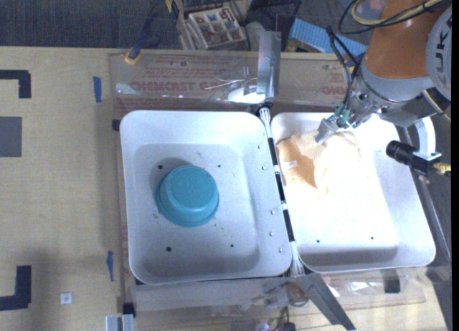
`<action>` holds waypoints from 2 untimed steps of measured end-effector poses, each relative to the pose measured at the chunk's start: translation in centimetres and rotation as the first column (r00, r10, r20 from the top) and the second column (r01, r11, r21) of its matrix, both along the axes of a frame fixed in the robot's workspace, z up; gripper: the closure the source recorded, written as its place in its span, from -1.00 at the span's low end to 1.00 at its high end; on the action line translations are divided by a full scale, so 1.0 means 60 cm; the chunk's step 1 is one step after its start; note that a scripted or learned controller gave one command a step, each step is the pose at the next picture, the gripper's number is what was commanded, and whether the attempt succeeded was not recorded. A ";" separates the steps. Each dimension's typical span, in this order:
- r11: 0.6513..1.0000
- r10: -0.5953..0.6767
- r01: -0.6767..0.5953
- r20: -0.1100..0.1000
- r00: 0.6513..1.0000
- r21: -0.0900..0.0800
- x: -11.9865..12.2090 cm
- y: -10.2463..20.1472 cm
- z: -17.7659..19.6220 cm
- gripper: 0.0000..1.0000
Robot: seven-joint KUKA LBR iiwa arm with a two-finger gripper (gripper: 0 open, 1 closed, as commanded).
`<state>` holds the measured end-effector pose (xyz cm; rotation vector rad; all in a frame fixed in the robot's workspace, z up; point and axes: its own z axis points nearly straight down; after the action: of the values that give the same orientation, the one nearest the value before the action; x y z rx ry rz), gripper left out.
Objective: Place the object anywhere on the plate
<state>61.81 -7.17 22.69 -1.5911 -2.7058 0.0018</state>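
A round blue plate (188, 194), shaped like a shallow upturned dish, lies in the left bin (143, 136), left of its middle. A crumpled tan and pale orange object (304, 165) lies in the upper left part of the right bin (401, 251), close to the divider between the bins. My gripper (328, 131) reaches down from the upper right and hangs just over the object's top right edge. From this slant I cannot tell whether it touches the object.
The grey arm with its orange band (403, 25) fills the upper right above the right bin. A black knob (399, 151) sticks in at the right bin's right rim. A clear plastic strip (193, 86) lies behind the bins.
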 end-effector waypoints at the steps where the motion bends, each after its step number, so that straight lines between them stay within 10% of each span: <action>1: 0.922 0.387 -0.387 0.004 0.922 -0.001 0.005 0.076 0.014 1.00; 2: 0.701 0.713 -0.713 0.003 0.701 0.001 0.012 0.160 -0.007 1.00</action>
<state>62.53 2.45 22.24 -0.4211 -3.1125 -0.0012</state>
